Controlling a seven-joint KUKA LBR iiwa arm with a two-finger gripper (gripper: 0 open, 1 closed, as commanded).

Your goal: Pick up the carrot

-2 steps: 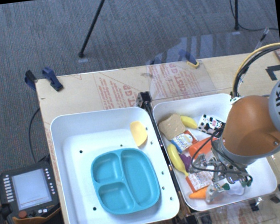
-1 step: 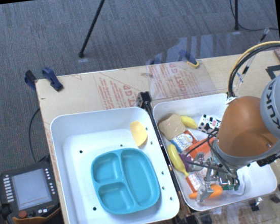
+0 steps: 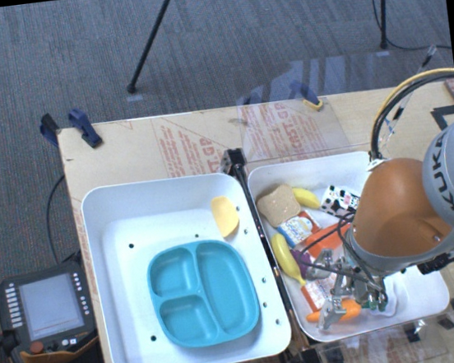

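1. Two white bins sit side by side; I hang over the right bin (image 3: 424, 296), because the carrot (image 3: 349, 310) lies there, at its six o'clock edge.
2. My gripper (image 3: 343, 306) points straight down on that orange piece, so the approach is vertical.
3. I cannot tell how far my fingers are spread, nor whether they grip anything.
4. At nine o'clock from me, the teal divided plate (image 3: 202, 292) fills the left bin (image 3: 105, 234), with a yellow food piece (image 3: 226, 216) at its twelve.
5. Packets and a banana (image 3: 283, 256) crowd the carrot, so I judge a clean grasp tight.

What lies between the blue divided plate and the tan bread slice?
In the camera view, a pale yellow chip and the bins' black hinge lie between the plate and bread slice.
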